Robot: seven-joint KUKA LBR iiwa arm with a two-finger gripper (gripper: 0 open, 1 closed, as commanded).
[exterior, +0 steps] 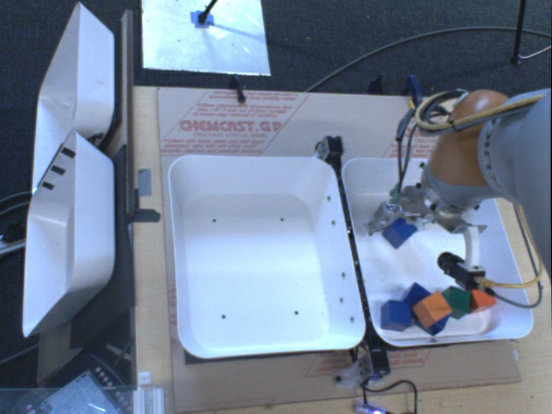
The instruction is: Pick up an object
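Blue hard-edged cube point(398, 232) sits between metal pincer point(395, 224) fingers.

Grey arm point(509, 145) from the right, wrist bent down, leftward.

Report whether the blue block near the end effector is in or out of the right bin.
In. The blue block sits within the right white bin's walls.
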